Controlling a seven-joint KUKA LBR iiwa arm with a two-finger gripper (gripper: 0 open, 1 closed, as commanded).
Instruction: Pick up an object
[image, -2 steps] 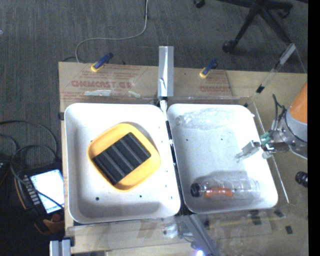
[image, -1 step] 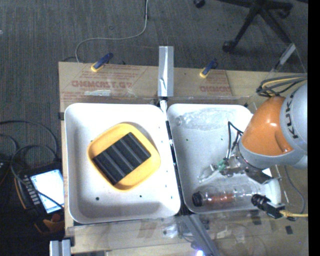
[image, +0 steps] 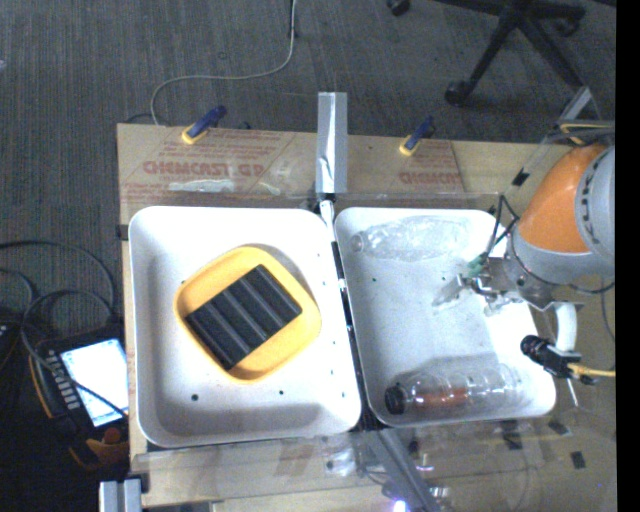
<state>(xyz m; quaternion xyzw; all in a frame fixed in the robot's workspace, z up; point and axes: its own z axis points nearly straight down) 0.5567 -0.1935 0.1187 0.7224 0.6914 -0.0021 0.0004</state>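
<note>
The arm (image: 570, 215) reaches in from the right, its orange band and grey wrist hanging over the right edge of the right bin (image: 400, 385). The gripper (image: 478, 283) sits low over that bin's right half, just below the wrist, but it is small and muddled against the white floor of the bin; whether the jaws are open or closed cannot be told, and nothing can be seen between them.

Three things lie within the bins. A clear plastic bottle (image: 455, 390) with a dark cap and a brownish remnant inside lies on its side along the near wall of the right bin, cap end pointing left; it is below the gripper and apart from it. A crumpled clear plastic wrapper (image: 410, 240) lies in the far part of the same bin, to the upper left of the gripper, also apart from it. Its outline fades into the white bin, so its true extent is hard to judge. A pale, glinting scrap just left of the gripper may be more clear plastic or part of the gripper itself; the view does not settle this.

In the left bin (image: 160, 400), a yellow tray with a black ribbed insert (image: 248, 312) lies tilted diagonally near the centre, well apart from the gripper.

The arm's upper part is cut off by the frame's right side. The bins rest on a brown surface (image: 220, 165) with two blue-and-yellow clamps at its far edge.
</note>
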